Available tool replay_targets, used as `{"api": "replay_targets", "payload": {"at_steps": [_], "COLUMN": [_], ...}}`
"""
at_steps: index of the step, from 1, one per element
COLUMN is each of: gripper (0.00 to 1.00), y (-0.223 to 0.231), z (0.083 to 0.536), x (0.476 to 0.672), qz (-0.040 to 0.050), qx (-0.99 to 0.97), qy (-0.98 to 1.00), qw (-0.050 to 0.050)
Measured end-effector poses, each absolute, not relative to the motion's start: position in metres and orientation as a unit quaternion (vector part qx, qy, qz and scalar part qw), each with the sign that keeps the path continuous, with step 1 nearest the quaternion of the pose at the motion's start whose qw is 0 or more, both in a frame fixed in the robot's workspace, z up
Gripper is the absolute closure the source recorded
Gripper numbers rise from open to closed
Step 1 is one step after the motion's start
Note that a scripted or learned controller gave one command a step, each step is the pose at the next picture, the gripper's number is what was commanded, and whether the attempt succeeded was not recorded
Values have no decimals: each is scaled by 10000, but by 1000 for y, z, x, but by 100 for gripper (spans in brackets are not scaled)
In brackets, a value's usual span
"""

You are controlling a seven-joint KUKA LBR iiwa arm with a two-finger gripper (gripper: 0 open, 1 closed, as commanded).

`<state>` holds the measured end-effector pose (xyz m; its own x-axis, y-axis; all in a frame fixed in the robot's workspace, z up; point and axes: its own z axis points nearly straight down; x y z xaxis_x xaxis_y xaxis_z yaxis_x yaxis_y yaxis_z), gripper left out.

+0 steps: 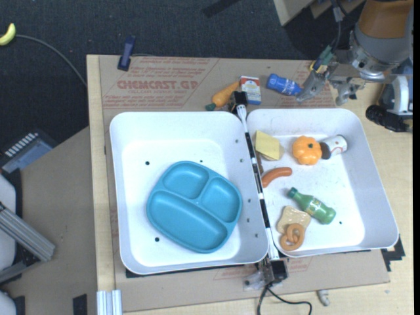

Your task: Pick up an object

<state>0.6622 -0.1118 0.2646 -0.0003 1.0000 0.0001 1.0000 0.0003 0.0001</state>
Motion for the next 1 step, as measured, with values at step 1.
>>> {"api": "replay_targets", "payload": {"at_steps": [1], "gripper": [0], "y": [-107], "z": [137], "x": [598], "qz": [-13], "qx": [7074], "qy": [7068], "qw": [-18]}}
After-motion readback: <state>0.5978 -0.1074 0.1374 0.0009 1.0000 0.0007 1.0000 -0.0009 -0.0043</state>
